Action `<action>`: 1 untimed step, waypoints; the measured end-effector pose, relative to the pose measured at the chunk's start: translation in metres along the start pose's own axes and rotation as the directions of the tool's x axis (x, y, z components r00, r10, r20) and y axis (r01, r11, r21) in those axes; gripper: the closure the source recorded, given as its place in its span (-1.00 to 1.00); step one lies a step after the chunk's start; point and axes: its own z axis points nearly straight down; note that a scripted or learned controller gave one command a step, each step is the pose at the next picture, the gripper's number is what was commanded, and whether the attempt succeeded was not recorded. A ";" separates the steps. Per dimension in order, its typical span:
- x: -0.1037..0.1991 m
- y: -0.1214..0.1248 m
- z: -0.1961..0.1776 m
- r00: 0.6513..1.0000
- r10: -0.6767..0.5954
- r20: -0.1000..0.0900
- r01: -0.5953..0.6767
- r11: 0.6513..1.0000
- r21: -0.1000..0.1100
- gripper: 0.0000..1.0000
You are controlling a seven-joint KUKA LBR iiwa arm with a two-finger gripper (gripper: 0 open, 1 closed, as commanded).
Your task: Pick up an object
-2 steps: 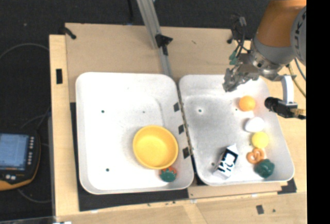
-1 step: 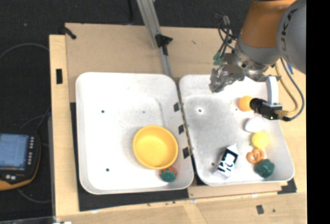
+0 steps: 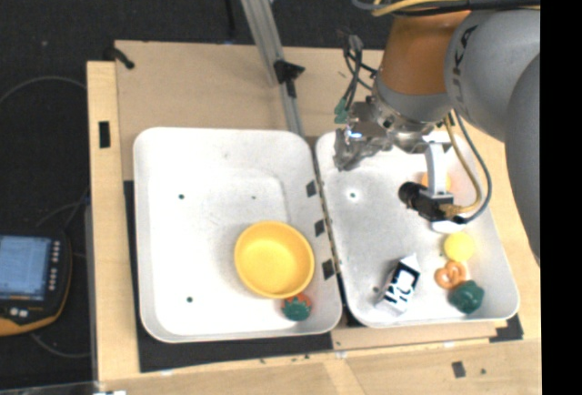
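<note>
Two white bins (image 3: 182, 166) are counted on the desk (image 3: 200, 84). One yellow bowl (image 3: 274, 258), one green-and-orange piece (image 3: 296, 308) beside it. Further from the hand (image 3: 348, 150): one black-and-white carton (image 3: 399, 286), one yellow ball (image 3: 459, 247), one orange ring (image 3: 448, 275), one green piece (image 3: 468, 297).

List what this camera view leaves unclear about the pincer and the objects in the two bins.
- Pincer: small and blurred under the wrist; its state is unreadable.
- Green object in the left bin: partly hidden behind the yellow bowl; its kind is unclear.
- Black-and-white box: print too small to read.
- Orange ring-shaped item in the right bin: too small to identify.
</note>
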 end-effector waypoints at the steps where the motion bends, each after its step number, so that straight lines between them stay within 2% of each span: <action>1: 0.048 -0.006 0.010 1.000 0.001 0.000 -0.001 1.000 0.001 1.00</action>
